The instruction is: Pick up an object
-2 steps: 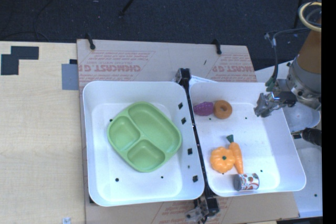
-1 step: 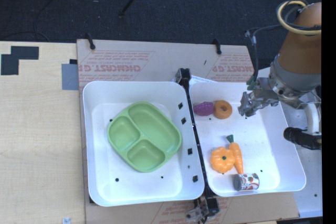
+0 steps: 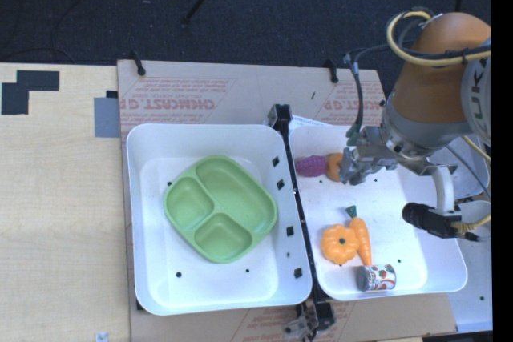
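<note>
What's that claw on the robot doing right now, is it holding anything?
Gripper: low in the right bin, beside the purple toy; grip state cannot be told.

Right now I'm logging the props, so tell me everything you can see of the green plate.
The green plate is a pale green divided tray that looks like matte plastic, with rounded corners and three compartments: one long, two smaller. It lies flat and right side up, turned at a slant, on the floor of the left white bin. Nothing rests in it, and nothing else touches it; it sits apart from the bin's walls.
</note>
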Controlling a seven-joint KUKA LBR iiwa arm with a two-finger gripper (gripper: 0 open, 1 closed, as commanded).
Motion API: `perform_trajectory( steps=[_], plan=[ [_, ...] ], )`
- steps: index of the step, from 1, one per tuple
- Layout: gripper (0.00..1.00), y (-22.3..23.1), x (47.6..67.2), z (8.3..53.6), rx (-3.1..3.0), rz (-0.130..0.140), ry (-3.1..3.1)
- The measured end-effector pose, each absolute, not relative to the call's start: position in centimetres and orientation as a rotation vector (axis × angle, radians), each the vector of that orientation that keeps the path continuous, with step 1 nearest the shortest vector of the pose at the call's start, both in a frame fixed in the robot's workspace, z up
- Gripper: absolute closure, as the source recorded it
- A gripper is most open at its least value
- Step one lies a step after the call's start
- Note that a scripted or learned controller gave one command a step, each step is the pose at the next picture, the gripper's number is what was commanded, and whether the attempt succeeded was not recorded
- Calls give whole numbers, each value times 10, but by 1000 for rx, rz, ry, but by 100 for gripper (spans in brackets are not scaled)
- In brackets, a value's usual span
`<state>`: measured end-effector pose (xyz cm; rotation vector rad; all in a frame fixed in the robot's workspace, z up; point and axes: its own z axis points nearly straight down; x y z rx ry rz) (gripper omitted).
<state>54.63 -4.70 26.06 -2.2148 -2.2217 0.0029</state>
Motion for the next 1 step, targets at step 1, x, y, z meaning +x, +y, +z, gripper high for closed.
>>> perform_trajectory(
  steps=[1],
  plan=[
    [100,3,559,249,-2214,3,-2223]
  ],
)
